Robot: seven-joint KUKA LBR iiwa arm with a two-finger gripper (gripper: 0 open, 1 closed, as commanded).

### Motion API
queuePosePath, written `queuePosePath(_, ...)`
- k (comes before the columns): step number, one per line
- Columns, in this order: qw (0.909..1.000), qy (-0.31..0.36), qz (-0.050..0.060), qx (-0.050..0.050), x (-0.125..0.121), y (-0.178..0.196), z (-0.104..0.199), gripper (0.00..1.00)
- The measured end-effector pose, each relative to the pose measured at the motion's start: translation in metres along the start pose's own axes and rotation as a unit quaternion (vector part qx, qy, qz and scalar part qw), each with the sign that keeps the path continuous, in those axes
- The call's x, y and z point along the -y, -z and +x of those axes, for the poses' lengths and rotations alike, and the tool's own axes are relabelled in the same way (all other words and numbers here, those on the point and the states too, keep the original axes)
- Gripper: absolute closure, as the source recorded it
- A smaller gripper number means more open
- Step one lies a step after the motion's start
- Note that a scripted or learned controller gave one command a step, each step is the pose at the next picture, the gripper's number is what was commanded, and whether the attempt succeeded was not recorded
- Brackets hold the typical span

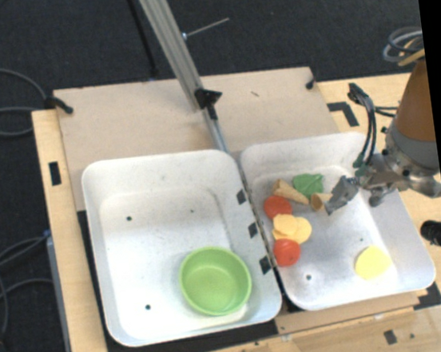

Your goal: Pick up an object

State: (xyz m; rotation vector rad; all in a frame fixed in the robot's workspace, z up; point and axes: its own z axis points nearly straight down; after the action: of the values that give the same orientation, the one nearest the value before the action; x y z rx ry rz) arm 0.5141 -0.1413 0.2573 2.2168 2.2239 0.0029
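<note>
In the right bin (388, 225) lie several small toys: a green piece (308, 183), a tan cone (290, 192), a red piece (277, 206), a yellow piece (293, 227), a red ball (287, 252) and a yellow disc (371, 262). My gripper (341, 195) hangs over the bin's upper middle, just right of the green piece and the cone, reaching in from the right. Nothing shows between its fingers, and their spread is unclear.
The left bin (130, 223) holds a green bowl (214, 281) near its front right corner. A metal pole (175, 48) slants up from between the bins. Cables lie on the dark floor at the left.
</note>
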Motion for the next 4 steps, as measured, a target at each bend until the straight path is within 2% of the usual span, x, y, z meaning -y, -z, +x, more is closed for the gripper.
queuePosePath(1, 1.0000, -0.001, 0.000, 0.000, 0.000, 0.000, 0.000, 0.00)
queuePosePath(2, 1.0000, -0.002, 0.003, 0.001, -0.008, -0.053, -0.008, 0.00)
queuePosePath(3, 1.0000, -0.002, 0.004, 0.000, -0.003, -0.116, -0.007, 0.00)
queuePosePath(4, 1.0000, -0.003, 0.001, 0.001, -0.003, -0.158, -0.009, 0.00)
